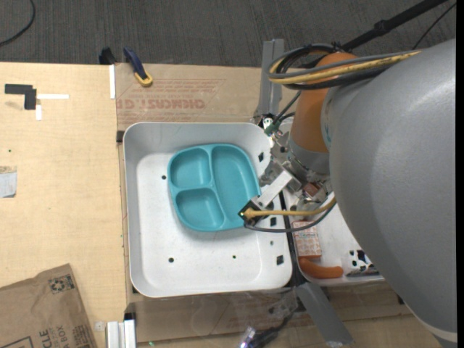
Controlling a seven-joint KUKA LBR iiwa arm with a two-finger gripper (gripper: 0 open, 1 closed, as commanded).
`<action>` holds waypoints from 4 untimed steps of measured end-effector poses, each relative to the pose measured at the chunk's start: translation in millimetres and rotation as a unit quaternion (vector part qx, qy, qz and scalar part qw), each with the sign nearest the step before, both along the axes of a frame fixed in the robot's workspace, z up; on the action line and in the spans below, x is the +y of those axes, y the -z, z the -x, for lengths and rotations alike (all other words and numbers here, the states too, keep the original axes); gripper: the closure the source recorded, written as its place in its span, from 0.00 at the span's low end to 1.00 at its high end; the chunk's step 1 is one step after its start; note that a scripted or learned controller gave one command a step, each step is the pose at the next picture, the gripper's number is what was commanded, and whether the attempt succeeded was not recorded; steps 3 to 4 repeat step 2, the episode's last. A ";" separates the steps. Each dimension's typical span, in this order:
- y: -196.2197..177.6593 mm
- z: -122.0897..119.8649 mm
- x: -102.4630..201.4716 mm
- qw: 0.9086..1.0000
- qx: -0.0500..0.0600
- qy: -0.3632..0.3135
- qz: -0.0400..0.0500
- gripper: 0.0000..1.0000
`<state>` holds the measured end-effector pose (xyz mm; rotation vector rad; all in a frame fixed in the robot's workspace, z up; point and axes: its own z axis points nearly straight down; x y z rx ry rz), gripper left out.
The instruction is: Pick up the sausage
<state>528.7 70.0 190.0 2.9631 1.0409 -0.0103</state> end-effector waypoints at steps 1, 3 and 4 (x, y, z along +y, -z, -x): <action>72.7 -12.1 91.2 0.997 0.000 0.082 0.000 0.00; 23.6 23.6 127.3 0.996 -0.001 0.089 0.000 0.00; 23.6 23.6 127.3 0.996 -0.001 0.089 0.000 0.00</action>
